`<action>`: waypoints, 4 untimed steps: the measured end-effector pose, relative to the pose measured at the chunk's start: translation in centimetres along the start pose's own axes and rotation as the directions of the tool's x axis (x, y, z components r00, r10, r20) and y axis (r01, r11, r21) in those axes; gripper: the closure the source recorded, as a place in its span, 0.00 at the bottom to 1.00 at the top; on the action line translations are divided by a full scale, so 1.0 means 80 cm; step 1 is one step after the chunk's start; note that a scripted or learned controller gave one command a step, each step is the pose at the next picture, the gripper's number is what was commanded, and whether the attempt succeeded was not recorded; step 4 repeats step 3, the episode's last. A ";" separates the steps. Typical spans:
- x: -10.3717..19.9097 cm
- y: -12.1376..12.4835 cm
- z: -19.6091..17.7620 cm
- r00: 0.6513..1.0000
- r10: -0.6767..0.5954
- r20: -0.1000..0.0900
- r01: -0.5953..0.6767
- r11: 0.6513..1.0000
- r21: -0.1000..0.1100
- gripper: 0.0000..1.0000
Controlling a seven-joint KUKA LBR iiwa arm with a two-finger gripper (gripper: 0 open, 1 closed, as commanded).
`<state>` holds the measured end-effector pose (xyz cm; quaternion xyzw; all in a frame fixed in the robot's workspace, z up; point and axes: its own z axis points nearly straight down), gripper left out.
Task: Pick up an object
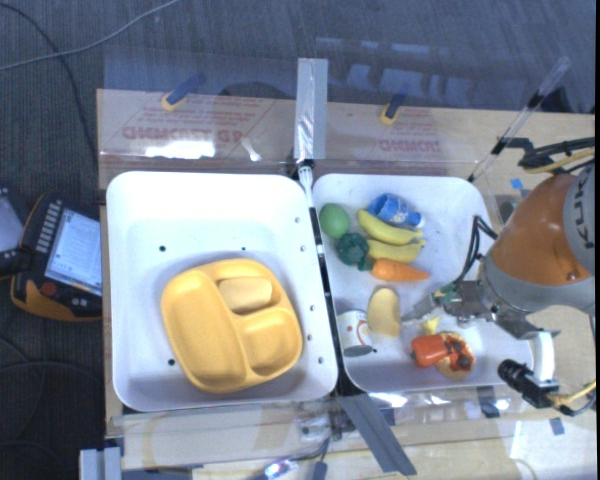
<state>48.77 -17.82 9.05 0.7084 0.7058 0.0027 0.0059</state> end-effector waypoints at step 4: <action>0.107 0.066 -0.136 0.985 0.170 -0.001 -0.170 0.985 0.017 1.00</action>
